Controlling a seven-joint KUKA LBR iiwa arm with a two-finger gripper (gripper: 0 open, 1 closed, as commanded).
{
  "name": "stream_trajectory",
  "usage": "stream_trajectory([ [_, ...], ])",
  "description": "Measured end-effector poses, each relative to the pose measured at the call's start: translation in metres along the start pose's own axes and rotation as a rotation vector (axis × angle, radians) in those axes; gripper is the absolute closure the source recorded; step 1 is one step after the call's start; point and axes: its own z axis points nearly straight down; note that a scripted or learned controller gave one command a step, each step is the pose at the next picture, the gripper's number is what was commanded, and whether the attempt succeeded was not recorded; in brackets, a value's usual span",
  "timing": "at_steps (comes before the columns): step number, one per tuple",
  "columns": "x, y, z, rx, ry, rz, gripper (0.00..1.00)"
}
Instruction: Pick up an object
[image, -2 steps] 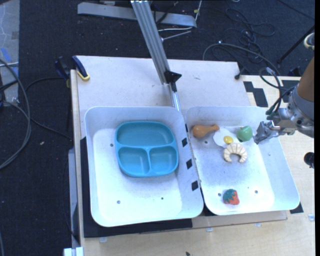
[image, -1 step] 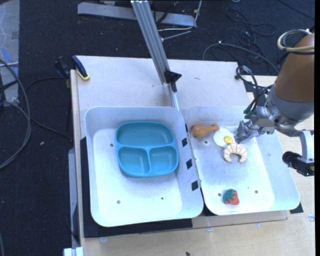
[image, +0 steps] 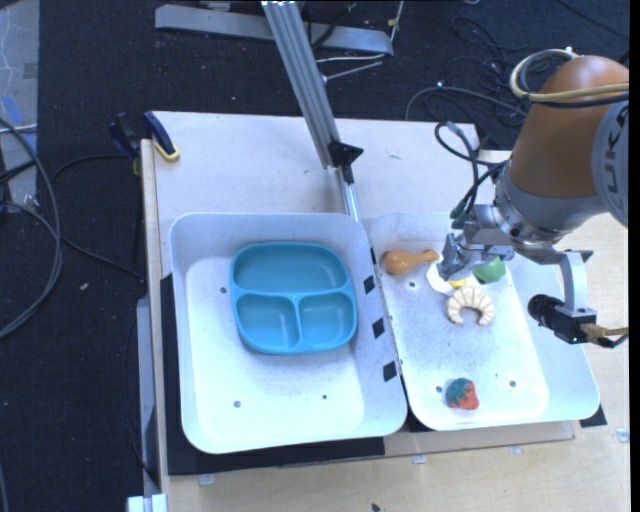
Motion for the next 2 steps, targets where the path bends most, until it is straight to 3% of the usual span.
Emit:
stream_trajectory([
  [2, 0.101, 0.040, 0.032, 0.000, 0.000, 0.000, 1.00],
])
